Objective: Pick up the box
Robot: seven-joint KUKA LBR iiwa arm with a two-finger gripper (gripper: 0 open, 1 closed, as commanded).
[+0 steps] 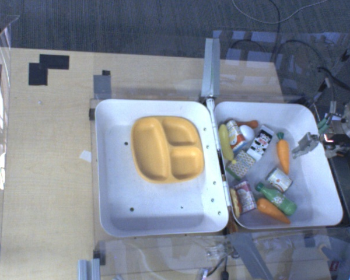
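A black-and-white box (260, 144) lies tilted in the upper middle of the right bin (321, 214). A smaller patterned box (241, 167) sits just below and left of it. My gripper (308, 144) hangs over the right bin's right side, close to its rim. It is well to the right of the black-and-white box, with an upright orange carrot (283, 156) between them. Nothing shows in the gripper.
The right bin also holds a yellow corn cob (224, 142), a red-and-white can (235, 134), a small tin (279, 180), a green bottle (277, 199), a second carrot (272, 210) and a reddish packet (245, 196). A yellow divided plate (166, 148) lies in the left bin (114, 203).
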